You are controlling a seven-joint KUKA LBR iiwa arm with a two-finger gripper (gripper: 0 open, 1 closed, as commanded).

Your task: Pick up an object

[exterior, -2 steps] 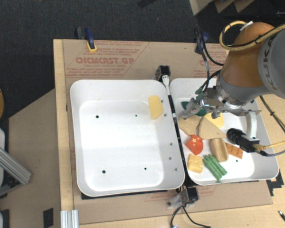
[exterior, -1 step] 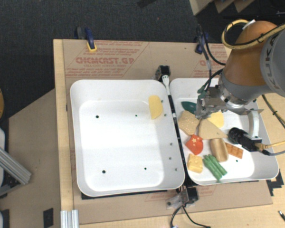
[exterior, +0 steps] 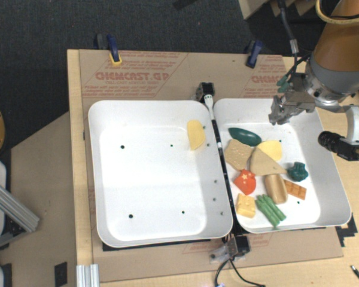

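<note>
My gripper [exterior: 277, 116] hangs over the back of the right bin [exterior: 329, 184], above and behind the pile of toy food. Below it lie a dark green leaf-shaped piece [exterior: 245, 136], a tan bread slice [exterior: 237, 153], a pale yellow wedge [exterior: 268, 158], a red strawberry [exterior: 245, 182], a tan cylinder [exterior: 274, 188], a green bean bundle [exterior: 270, 210], a yellow cube [exterior: 246, 206], an orange waffle piece [exterior: 295, 189] and a teal lump [exterior: 297, 171]. A yellow slice [exterior: 195, 134] lies alone in the left bin [exterior: 149, 220], near its right wall. Nothing shows between the fingers.
The bins sit on a cardboard sheet [exterior: 137, 73] held by blue clamps [exterior: 113, 49] at the back. A black divider clip [exterior: 206, 92] stands between the bins at the rear. A black cylinder [exterior: 341, 145] juts in at the right rim.
</note>
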